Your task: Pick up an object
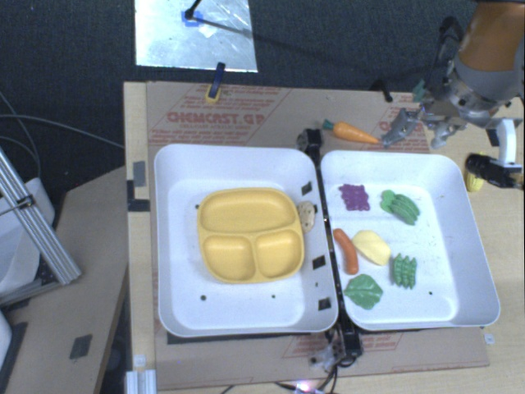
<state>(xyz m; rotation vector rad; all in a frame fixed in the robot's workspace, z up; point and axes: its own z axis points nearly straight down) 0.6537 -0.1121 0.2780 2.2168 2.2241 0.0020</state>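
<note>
Six toy foods sit in the right bin [459, 302]: purple grapes [353, 196], green pods [400, 207], a sausage [346, 251], a potato [372, 247], a leaf [363, 290], and beans [403, 270]. My gripper [417, 125] hovers beyond the bin's far rim beside a stray carrot [354, 132], fingers spread with nothing in them. I'd say I'm in the approach: pick a target, come down over it.

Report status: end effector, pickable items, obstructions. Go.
End effector above the right bin's far edge, holding nothing. Toy foods lie loose in the right bin; carrot on the bench beside it. Nothing blocking.
</note>
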